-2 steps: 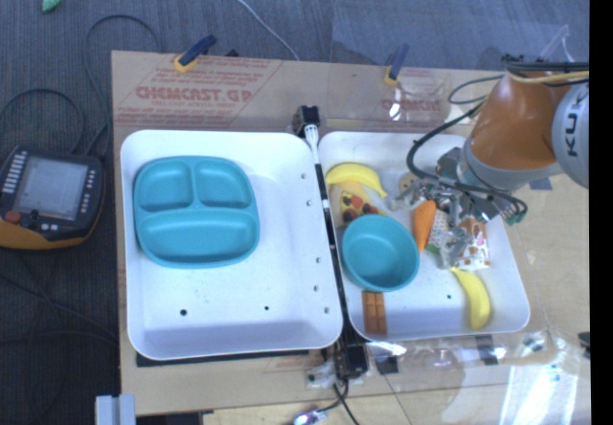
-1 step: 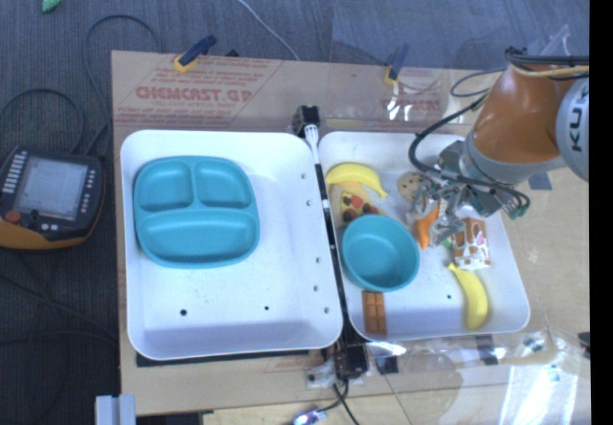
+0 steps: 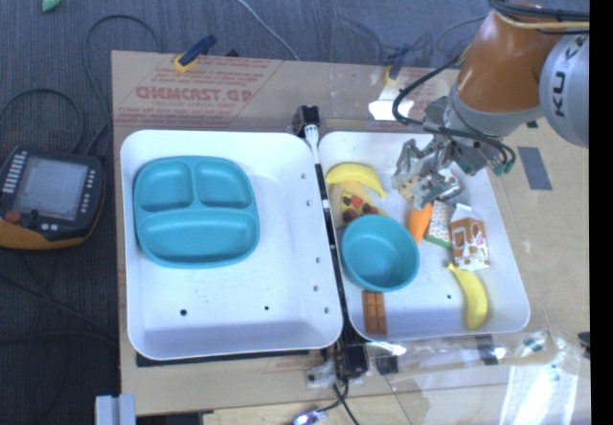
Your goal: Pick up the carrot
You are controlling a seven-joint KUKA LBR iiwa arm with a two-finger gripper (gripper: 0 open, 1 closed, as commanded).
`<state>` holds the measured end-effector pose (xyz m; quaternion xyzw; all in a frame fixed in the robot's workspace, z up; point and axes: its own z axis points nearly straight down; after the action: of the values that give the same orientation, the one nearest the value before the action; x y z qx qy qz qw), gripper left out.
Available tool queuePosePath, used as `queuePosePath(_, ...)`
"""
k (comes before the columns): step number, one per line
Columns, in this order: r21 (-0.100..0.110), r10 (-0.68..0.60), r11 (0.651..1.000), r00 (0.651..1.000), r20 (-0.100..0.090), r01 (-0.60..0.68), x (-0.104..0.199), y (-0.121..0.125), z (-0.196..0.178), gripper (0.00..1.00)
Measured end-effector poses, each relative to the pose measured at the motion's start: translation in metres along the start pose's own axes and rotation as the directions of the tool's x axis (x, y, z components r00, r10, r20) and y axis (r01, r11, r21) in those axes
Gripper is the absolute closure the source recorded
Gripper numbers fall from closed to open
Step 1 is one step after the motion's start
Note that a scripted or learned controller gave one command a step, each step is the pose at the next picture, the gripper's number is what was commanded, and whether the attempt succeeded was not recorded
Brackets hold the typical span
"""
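Note:
The carrot [image 3: 419, 221] is a small orange piece lying in the right bin [image 3: 508, 303], just right of the blue bowl [image 3: 380, 253]. My gripper [image 3: 427, 175] hangs over the upper part of that bin, a little above and behind the carrot. Its metal fingers are open and point down, with nothing between them. The carrot lies apart from the fingertips.
A yellow banana [image 3: 355, 176] and a small red-and-yellow item [image 3: 357, 204] lie left of the gripper. A printed carton [image 3: 468, 242], a second banana [image 3: 472, 295] and a brown bar [image 3: 374, 312] share the right bin. The left bin [image 3: 230, 308] holds a blue divided plate [image 3: 196, 209].

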<state>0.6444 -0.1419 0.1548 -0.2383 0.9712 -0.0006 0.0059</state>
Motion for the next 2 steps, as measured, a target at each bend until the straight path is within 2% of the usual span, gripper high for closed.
queuePosePath(1,0.001,-0.188,0.982,0.982,0.001,0.188,0.1,-0.005,0.061,1.0)
queuePosePath(2,0.001,0.141,0.99,0.99,0.002,-0.141,-0.007,0.017,0.062,1.0)
